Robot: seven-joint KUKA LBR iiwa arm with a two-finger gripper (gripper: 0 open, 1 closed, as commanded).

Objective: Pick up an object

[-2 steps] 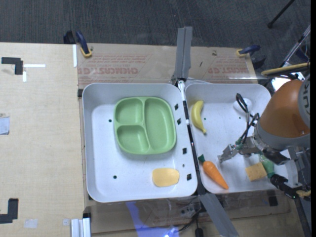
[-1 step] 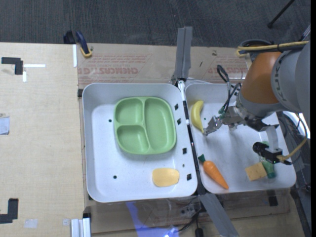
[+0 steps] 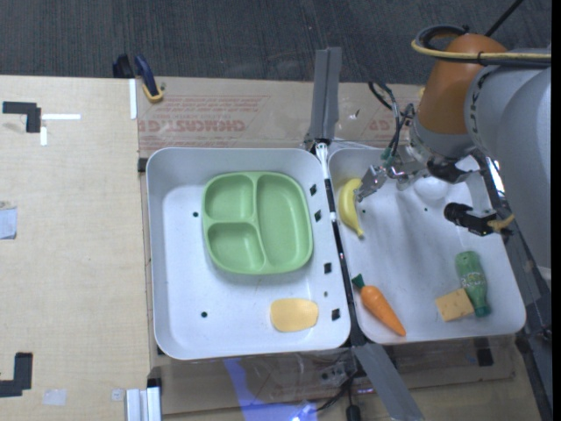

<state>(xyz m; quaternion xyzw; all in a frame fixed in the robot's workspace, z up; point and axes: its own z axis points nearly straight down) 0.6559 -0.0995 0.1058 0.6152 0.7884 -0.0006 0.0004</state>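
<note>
Banana (image 3: 351, 205), the curved yellow plastic fruit lying against the left wall of the right-hand white bin (image 3: 421, 327), looks like the object the arm is after, since the gripper (image 3: 375, 182) hovers just beside its upper end. Nothing is lifted yet, as far as can be judged: the banana rests on the bin floor, and the whole grasp and raise are left to do. Whether the gripper is parted or clenched cannot be told, because its metal parts blur against the white bin.

Going from the near edge: an orange plastic carrot with a green top (image 3: 381, 309) lies near the front left corner of the right bin, and a tan block of sponge-like cheese (image 3: 454, 305) sits touching a green plastic bottle (image 3: 472, 281) at the front right. In the left-hand white bin (image 3: 166, 261), a flat pale-yellow oval piece (image 3: 294, 314) lies near the front, with a light green three-compartment plate (image 3: 258, 222) behind it.

Farther back, the grey arm with its orange band (image 3: 456, 77) reaches in over the right bin's rear. The banana's closeness to the bin wall could crowd one side of a grasp. The wooden table (image 3: 70, 235) stretches away to the left.
</note>
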